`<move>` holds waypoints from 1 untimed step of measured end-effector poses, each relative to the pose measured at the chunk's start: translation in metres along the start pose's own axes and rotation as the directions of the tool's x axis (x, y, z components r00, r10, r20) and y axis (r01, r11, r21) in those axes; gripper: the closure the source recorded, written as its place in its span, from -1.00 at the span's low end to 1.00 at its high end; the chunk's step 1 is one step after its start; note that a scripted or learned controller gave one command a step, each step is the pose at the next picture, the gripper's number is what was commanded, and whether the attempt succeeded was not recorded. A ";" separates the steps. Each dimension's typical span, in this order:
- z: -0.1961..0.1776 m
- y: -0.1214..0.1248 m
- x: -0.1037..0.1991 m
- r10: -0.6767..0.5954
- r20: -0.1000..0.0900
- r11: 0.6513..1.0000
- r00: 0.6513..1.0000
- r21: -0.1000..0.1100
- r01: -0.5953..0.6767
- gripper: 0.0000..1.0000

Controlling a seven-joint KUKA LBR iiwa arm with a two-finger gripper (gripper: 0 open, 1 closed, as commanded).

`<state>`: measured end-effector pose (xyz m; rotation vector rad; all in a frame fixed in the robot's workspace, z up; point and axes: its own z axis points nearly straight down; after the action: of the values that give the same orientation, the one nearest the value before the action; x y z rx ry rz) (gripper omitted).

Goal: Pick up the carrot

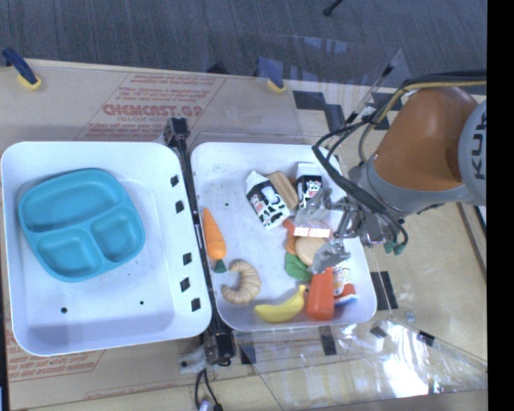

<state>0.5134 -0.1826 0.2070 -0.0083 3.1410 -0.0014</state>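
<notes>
Carrot lies in the right bin, close against that bin's left wall, its orange body running lengthwise along the wall with the green tip pointing toward the near edge; nothing grips it. Just below it sits a tan croissant, and beside that a yellow banana curves along the bin's near wall. Farther right, a crowd of items is piled together: a black-and-white carton near the middle, a red bottle standing next to the banana, and a green piece tucked among them. The gripper hovers over this pile at the right side of the bin, well apart from the carrot, and whether the jaws are apart or together cannot be told from this slant. The arm, grey with its orange band, reaches in from the right with cables looping over it. The left bin holds a blue divided tray. Both bins rest on the counter.
</notes>
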 end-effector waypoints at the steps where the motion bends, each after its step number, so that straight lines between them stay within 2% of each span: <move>1: 0.050 0.096 0.001 -0.090 -0.001 0.996 0.996 -0.006 0.090 -1.00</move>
<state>0.5117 -0.0866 0.1568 -0.1495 3.1391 0.0076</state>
